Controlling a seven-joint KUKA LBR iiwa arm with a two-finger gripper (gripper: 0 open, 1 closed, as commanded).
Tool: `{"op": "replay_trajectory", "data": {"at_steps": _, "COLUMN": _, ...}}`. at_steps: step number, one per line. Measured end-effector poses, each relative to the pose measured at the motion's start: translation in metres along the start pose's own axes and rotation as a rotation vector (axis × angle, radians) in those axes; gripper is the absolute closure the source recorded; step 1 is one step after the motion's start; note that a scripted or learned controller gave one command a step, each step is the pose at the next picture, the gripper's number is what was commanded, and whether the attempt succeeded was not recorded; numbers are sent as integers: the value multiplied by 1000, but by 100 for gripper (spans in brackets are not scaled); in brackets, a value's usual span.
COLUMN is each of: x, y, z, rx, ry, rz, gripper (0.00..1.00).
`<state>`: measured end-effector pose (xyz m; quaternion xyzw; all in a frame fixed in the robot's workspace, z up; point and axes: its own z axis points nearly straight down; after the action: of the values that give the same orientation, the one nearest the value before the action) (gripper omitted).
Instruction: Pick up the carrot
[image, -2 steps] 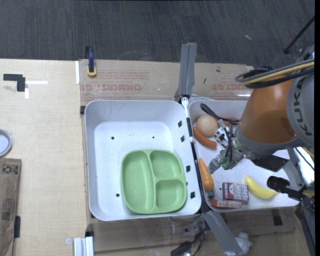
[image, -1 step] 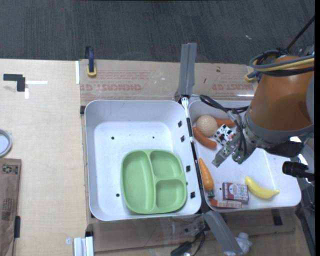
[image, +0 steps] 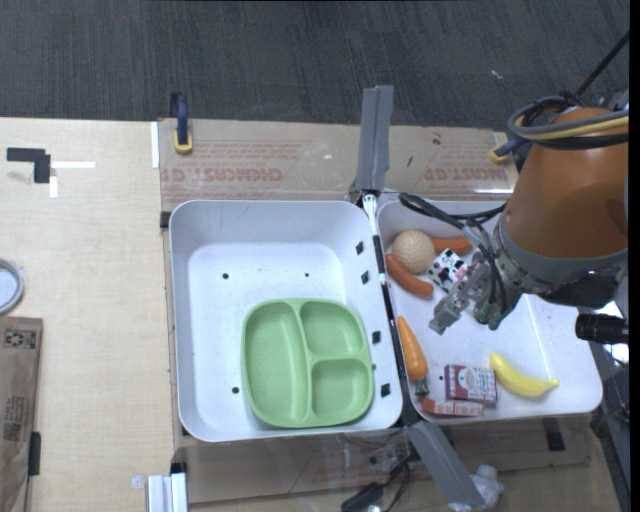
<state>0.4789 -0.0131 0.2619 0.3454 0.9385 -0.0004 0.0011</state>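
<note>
Gripper (image: 452, 310) hangs over the right bin (image: 545, 345), near its middle, fingers angled down toward the bin's left side; whether they are spread or pressed together cannot be told from this angle. Nothing visible between them.

Near edge of right bin: small red-and-white carton (image: 469, 385) lying flat, a yellow banana (image: 522, 376) just beside it to the right. A small red item shows at the carton's lower left; too small to identify.

Carrot (image: 411, 350): orange, lying lengthwise along the right bin's left wall, below and left of the gripper, apart from it.

Further back in the same bin: an orange-red sausage-shaped item (image: 410, 277), a round tan ball (image: 411, 245) touching it behind, a white piece with black spots (image: 447, 266) just right of the ball. Another orange piece behind that, partly hidden by cables.

Left bin (image: 200, 300): green divided plate (image: 308, 362), three compartments, sitting toward the near right corner.

Arm (image: 570, 200), orange band, enters from the right above the right bin.

Far side: cardboard sheet (image: 270, 160) with red lettering and a blue-and-yellow clamp (image: 180, 122) behind the bins.
</note>
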Motion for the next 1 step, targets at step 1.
{"op": "replay_trajectory", "data": {"at_steps": 1, "x": 1, "y": -1, "z": 34, "rx": 2, "ry": 3, "rz": -64, "gripper": 100}}
